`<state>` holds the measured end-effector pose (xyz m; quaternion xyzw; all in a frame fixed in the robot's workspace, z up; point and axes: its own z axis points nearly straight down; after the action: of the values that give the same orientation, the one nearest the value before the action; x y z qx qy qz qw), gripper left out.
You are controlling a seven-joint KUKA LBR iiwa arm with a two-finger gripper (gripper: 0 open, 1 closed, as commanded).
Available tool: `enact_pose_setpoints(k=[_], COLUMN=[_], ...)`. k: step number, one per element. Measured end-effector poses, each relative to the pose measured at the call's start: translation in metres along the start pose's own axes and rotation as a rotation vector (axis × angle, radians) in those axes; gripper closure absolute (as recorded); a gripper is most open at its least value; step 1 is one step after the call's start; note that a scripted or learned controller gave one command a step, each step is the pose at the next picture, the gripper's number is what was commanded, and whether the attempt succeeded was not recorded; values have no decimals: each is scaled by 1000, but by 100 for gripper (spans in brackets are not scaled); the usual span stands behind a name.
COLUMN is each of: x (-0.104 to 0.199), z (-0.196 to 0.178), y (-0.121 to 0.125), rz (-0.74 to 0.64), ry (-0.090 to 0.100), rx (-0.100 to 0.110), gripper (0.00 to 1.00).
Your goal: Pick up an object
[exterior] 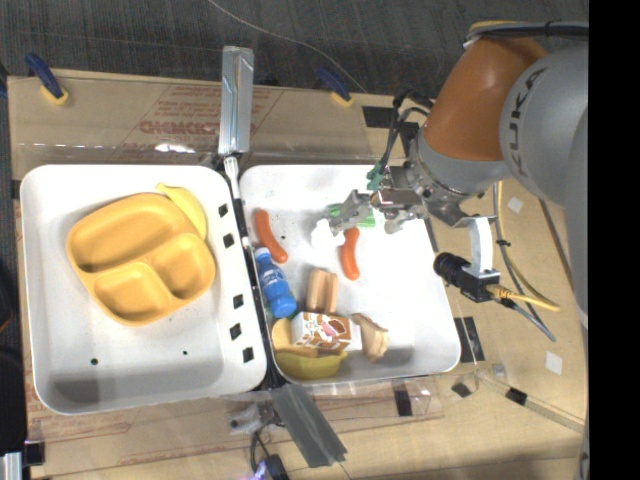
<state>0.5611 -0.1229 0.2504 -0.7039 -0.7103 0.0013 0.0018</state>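
**Gripper over right bin, fingers unclear**

Gripper [368, 211] low over right bin [425, 298], above upper end of hot dog [350, 254]. Cannot tell whether spread or pinching. "KUKA" partly readable on arm [520, 118]. Mirrored red print on cardboard [185, 108] behind bins, illegible. Second hot dog [270, 236] near divider, blue bottle [274, 283] just below it. Bun [320, 290], printed carton [322, 333], yellow bowl [305, 363] at front. Yellow tray [140, 258] and banana [190, 208] in left bin [60, 368].
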Motion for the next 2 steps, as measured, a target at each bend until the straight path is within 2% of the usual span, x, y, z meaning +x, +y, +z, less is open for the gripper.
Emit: enact_pose_setpoints(k=[1, 2], x=[-6, -7], z=[158, 148], y=[-12, -12], rz=[22, 20], ry=[0, 0], rx=[-1, 1], gripper=[0, 100])
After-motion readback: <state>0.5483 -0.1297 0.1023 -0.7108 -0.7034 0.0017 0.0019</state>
